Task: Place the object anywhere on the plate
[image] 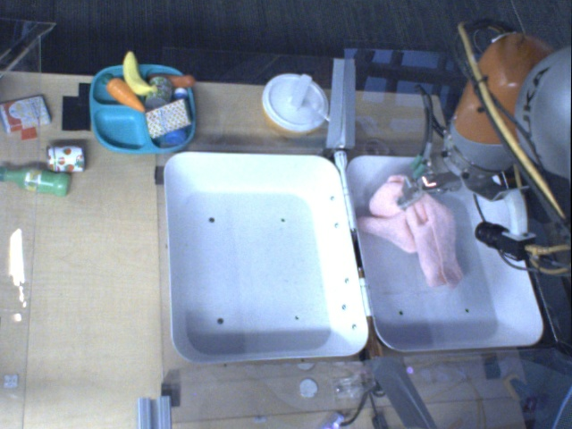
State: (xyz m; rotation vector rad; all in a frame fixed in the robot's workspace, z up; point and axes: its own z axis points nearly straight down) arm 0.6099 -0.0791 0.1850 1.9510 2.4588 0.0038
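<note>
A pink cloth (420,231) lies crumpled in the right white bin (500,320), bunched at its upper left and trailing down to the right. My gripper (412,191) reaches in from the right and sits down on the cloth's upper part, shut on a fold of it. A blue divided plate (113,125) stands on the bench at the far left, beyond the bins, and holds a toy banana, a toy carrot and other small items.
The left white bin (259,248) lies between the cloth and the plate. A white lidded bowl (295,103) stands behind the bins. At the left edge of the bench are a small carton (25,113), a can (66,158) and a green bottle (36,180).
</note>
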